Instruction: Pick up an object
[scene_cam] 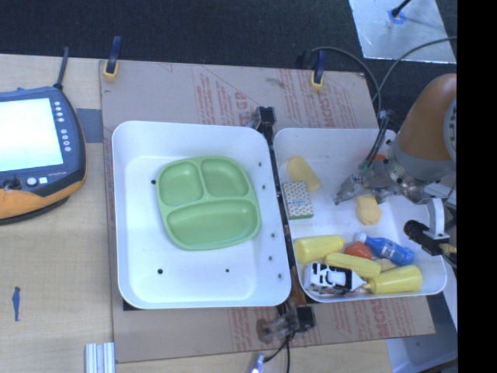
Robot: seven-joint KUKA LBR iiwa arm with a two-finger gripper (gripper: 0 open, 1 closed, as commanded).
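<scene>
Over the right bin (326,142), the gripper (363,186) hung low near that bin's middle, its dark fingers splayed wide, one tip reaching toward the bin's centre and the other close above a small yellow lump (368,209). Nothing sat between the fingers, so the gripper was released and held nothing. The arm (429,127) came in over the bin's right edge.

The lump lay just below the gripper, apart from the other things, and looked the likeliest target. It seemed a light toy piece, rounded and probably smooth, so it could squirt out if pinched off-centre; a hold across its middle, with the fingers straddling its narrow width, seemed safest.

Against the bin's left wall lay a pale yellow wedge (303,172) and, just below it, a small patterned box (297,200); the box, being flat-sided and stiff, would have taken a pinch across its short sides well. Along the bin's near edge things were crowded: a yellow block (318,248), a yellow stick (353,263), a yellow bottle (396,280), a red piece (357,249), a blue bottle (387,248) and a black-and-white toy (326,277), touching or overlapping, so a clean hold there looked harder.

Within the left bin (132,270) a green divided plate (208,202) lay near the centre; it was wide and shallow, a poor fit for two fingers except at its rim.
</scene>
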